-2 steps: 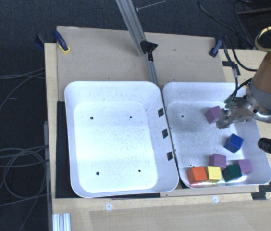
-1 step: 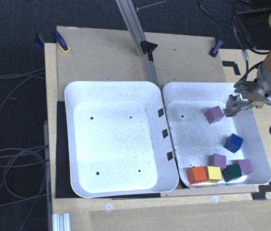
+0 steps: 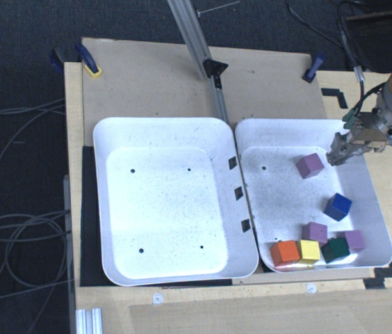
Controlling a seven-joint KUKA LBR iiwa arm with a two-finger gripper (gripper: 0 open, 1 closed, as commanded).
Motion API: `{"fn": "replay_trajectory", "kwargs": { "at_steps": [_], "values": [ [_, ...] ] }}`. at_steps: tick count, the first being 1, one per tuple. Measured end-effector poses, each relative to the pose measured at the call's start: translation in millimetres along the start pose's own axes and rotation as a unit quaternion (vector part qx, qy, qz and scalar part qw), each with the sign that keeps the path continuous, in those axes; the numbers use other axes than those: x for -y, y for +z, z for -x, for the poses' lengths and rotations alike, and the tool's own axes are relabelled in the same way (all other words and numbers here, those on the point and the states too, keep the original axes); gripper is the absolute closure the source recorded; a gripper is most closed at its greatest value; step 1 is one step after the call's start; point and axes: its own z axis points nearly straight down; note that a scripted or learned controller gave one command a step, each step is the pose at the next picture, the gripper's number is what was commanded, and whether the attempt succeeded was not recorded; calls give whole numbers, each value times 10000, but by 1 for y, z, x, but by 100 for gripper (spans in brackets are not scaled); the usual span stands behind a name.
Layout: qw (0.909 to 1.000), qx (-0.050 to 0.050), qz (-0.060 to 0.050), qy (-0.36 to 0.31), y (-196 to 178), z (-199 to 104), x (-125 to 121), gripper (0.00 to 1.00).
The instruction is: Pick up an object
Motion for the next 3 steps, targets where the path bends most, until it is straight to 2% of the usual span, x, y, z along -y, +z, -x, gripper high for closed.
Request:
{"fn": "replay_trajectory", "kwargs": {
  "at_steps": [1, 2, 3],
  "values": [
    [10000, -19, -23, -27, -1, -60, 2, 100],
    [10000, -20, -34, -23, 16, -110, 2, 100],
    [10000, -21, -34, -30, 20, -174, 3, 100]
  ]
}}
